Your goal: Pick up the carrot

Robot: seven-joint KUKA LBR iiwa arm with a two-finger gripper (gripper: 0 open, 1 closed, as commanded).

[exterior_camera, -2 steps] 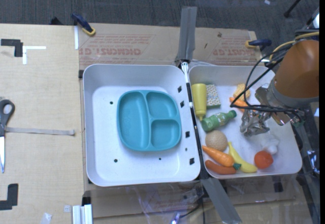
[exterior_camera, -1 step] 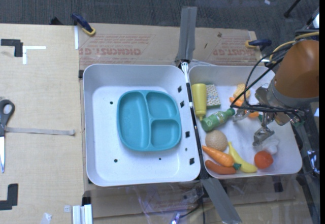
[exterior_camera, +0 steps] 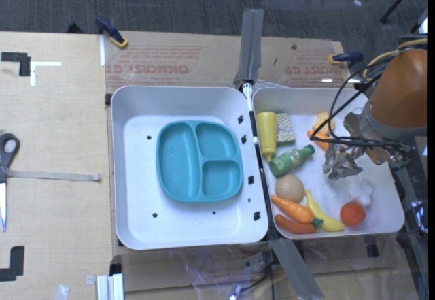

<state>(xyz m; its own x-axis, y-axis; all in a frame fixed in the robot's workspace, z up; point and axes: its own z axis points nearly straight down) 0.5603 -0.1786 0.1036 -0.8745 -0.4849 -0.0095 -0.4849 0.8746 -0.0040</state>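
Observation:
The carrot [exterior_camera: 292, 208] is orange and tapered. It lies near the front of the right bin [exterior_camera: 391, 224], between a brown round fruit [exterior_camera: 290, 188] and a red-brown sausage [exterior_camera: 294, 226]. My gripper [exterior_camera: 340, 164] hangs over the middle of the right bin, to the right of the carrot and farther back, apart from it. Nothing of the carrot is near its tip. The arm's orange band [exterior_camera: 402, 91] sits above it at the right edge.
The right bin also holds a yellow bottle [exterior_camera: 266, 131], a speckled sponge [exterior_camera: 284, 128], a green bottle [exterior_camera: 291, 159], a banana [exterior_camera: 321, 214], a red tomato [exterior_camera: 352, 213] and a white piece [exterior_camera: 361, 194]. A teal divided plate [exterior_camera: 200, 160] lies in the left bin [exterior_camera: 129, 176].

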